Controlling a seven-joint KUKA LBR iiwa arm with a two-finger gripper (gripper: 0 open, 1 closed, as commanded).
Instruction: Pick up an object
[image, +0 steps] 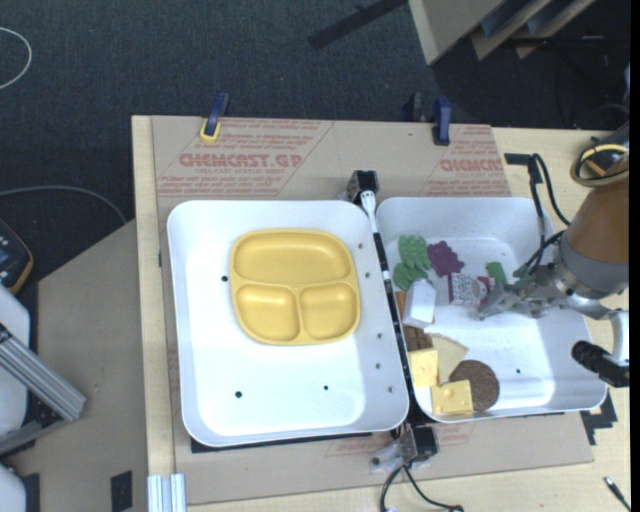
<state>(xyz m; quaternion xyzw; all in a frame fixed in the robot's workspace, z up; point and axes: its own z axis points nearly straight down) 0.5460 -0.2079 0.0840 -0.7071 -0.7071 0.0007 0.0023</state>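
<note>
Bench: dark carpet all around, and on it a board with brown printed paper (250, 155) and two clamps at the far edge — a yellow-tipped one (212, 122) and a blue one (440, 120).
Left bin (200, 380): it carries only a yellow divided plate (295, 283), lying flat in the upper half.
Right bin (520, 390): here I see the candidates for picking, crowded toward the wall next to the left bin — a green leaf-like piece (413, 259), a purple piece (444, 257), a small printed packet (466, 290), a white block (420, 302), yellow cheese-like blocks (452, 397) and a brown round disc (479, 380).
Arm: it comes in from the right, the orange band (602, 228) is above the wrist.
Gripper (493, 306): low in the right bin, just beside the printed packet; I cannot tell from this slant if the fingers are apart or together, and I see nothing between them.
Object to pick: to my judgement it is the packet or the small green piece (495, 272) near it; both are still lying in the bin.
Risk 1: the packet looks thin and flat — the fingers may slide over it and close on air.
Risk 2: the pieces are close together, so a closing may push a neighbour away or catch two at once.
Risk 3: a light packet may slip out during lifting if it is caught only at its edge.
</note>
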